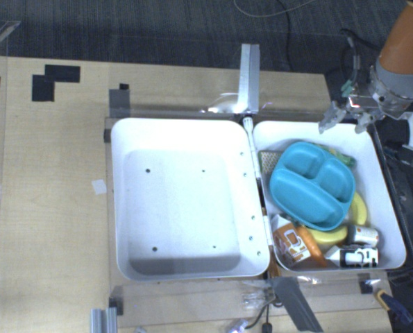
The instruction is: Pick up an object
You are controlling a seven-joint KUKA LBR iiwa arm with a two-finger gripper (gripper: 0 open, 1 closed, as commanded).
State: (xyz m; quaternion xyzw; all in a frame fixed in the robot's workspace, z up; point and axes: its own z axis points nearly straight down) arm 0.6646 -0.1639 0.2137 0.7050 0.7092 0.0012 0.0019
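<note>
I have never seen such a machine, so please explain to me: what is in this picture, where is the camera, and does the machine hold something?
The one camera looks down at a slant on a bench. The grey and orange robot arm reaches in from the right; its gripper hangs over the far edge of the right bin, with nothing between its fingers. That bin holds a blue divided plate, a banana, an orange packet and small containers. The left bin sits beside it.

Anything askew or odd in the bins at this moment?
Mildly: the blue divided plate sits tilted on top of the pile in the right bin, covering most of a banana. No spill or damage shows.
</note>
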